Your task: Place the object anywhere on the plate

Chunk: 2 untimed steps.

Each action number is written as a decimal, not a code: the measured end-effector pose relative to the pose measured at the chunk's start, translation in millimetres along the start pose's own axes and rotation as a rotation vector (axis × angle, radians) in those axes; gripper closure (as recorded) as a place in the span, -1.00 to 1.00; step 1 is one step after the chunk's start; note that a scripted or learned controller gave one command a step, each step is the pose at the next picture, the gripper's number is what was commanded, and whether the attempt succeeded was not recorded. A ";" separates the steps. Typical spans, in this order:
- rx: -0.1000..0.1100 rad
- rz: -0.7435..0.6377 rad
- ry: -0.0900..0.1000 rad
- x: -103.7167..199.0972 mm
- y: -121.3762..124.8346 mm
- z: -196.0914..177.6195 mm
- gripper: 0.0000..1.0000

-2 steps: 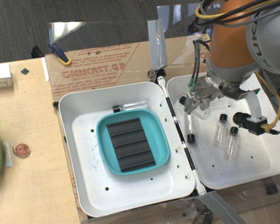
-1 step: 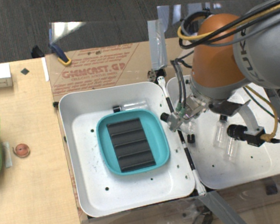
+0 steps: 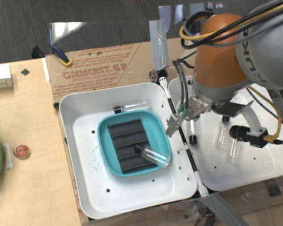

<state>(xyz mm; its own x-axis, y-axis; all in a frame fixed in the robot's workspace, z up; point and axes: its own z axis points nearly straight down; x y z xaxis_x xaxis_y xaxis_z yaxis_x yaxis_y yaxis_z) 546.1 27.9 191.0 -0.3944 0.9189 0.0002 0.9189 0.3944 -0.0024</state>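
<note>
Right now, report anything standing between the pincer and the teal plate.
Nothing visible does. The pincer is beside the teal plate, at its right rim; a clear vial lies on its lower-right corner.

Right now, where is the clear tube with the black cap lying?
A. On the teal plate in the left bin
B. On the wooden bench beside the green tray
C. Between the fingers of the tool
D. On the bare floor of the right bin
A: the clear tube lies tilted across the lower right part of the teal plate, which sits in the left bin.
</note>
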 end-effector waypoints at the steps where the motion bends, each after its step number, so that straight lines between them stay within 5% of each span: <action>1: 0.000 0.000 0.000 0.0 0.0 0.0 -1.00; 2: 0.000 0.000 0.000 0.0 0.0 0.0 -1.00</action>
<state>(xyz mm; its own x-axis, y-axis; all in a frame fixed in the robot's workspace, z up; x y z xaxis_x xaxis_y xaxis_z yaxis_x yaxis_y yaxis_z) 546.1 27.9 191.0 -0.3945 0.9189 0.0002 0.9189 0.3945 -0.0024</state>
